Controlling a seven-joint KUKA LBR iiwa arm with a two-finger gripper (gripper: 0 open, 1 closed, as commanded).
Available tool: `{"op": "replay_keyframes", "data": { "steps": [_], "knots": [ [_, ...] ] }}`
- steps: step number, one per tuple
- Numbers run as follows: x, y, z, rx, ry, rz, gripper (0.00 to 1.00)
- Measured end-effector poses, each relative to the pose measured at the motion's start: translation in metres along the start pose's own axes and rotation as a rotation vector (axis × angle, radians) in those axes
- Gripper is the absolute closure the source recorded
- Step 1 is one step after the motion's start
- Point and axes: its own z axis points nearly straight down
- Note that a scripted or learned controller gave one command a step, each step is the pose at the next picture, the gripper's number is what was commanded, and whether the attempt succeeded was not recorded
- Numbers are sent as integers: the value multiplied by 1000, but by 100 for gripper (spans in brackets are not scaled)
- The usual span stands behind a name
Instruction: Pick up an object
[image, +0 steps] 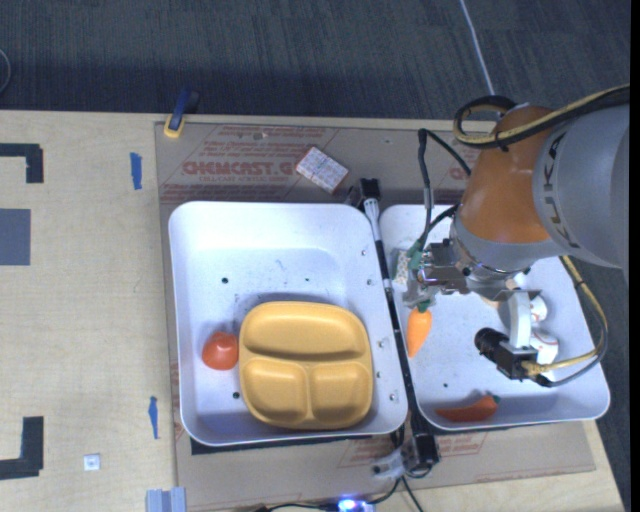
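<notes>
Looks like the pincer (422, 290) has pinched the toy carrot (419, 331) by its green top, and it's dangling over the right bin (580, 400) near the left wall. I'd call it mid-lift; next it just needs to rise straight without dropping it.

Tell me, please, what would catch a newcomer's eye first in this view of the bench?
Most striking is the large yellow compartment tray lying in the left bin, with a small red-orange object beside it on its left. Next comes the grey arm with its orange band over the right bin, and a toy carrot just below the gripper, near the bin's left wall.
</notes>
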Motion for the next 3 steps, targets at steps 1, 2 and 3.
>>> {"op": "replay_keyframes", "data": {
  "steps": [1,2,3],
  "knots": [
    [0,0,0,1,-1,0,0],
    [-61,-45,0,3,0,1,0],
    [-96,54,99,-3,-2,0,0]
  ]
}}
